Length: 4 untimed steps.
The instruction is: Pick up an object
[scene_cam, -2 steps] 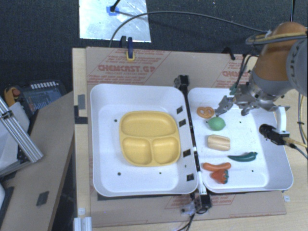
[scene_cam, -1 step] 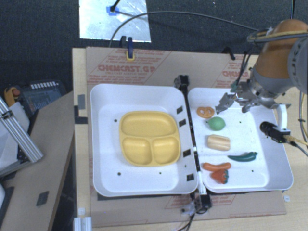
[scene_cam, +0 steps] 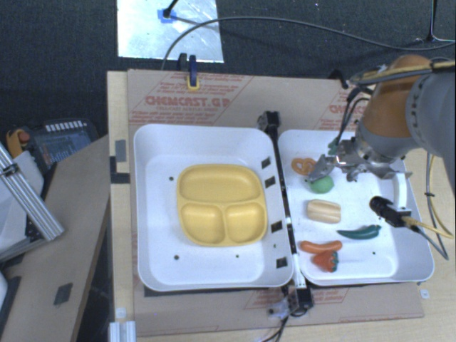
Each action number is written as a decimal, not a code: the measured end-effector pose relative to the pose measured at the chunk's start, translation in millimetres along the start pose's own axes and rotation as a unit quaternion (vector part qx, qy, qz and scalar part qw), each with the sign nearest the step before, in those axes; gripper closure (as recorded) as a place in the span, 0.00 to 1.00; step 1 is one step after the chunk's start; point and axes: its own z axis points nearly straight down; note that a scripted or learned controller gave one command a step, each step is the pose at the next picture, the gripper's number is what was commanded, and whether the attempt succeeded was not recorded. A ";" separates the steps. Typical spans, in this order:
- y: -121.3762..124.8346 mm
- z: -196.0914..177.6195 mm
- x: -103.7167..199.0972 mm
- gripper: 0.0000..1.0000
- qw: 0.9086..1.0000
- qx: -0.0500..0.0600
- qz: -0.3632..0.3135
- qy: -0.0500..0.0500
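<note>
My gripper hangs over the upper left of the right bin, reaching in from the grey and orange arm at the right. Its tip is right above a small green round object, touching or nearly touching it. An orange pretzel-shaped piece lies just left of the tip. Below them lie a tan bread roll, a dark green chili pepper, a long orange-red piece and a small red piece.
The left bin holds a yellow divided plate. A black divider runs between the bins. A black fitting with cables hangs from the arm over the right bin's right side.
</note>
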 end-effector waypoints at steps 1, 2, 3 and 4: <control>0.2 51.4 0.4 0.00 1.000 0.000 0.000 0.000; 1.1 38.1 -0.1 1.00 1.000 -0.002 0.000 -0.001; 7.7 -17.6 -9.8 1.00 1.000 -0.005 0.001 -0.001; 3.7 -80.8 -10.9 1.00 1.000 -0.005 -0.001 -0.001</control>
